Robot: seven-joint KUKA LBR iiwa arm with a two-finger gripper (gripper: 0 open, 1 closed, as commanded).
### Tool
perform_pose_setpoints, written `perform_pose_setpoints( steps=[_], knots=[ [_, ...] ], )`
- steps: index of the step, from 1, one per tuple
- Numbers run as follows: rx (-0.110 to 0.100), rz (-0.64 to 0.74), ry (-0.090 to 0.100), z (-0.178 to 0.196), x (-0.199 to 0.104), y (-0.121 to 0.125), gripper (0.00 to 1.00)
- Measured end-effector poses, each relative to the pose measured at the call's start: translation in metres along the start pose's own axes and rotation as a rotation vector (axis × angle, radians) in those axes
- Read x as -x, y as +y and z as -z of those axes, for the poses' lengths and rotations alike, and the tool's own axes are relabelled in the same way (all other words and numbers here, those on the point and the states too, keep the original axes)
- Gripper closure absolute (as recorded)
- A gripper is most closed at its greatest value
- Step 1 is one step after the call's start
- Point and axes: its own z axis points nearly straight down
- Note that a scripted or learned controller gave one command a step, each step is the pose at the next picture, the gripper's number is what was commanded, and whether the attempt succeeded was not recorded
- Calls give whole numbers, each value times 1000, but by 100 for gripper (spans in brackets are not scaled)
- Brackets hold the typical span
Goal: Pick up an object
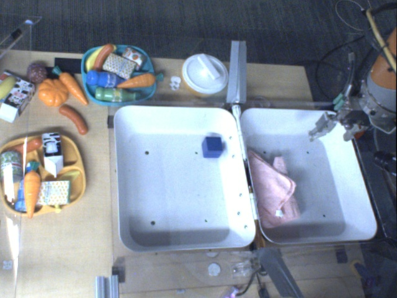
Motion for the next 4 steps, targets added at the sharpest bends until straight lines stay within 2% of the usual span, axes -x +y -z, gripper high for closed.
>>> perform_pose_setpoints(
  steps=[1,2,3,4],
  knots=[
    [-2,118,1,-105,-61,-21,0],
    [14,111,-1,-162,-66,0,0],
    [4,230,-1,-68,-91,47,0],
    [8,303,-1,-160,-67,6,0]
  ],
)
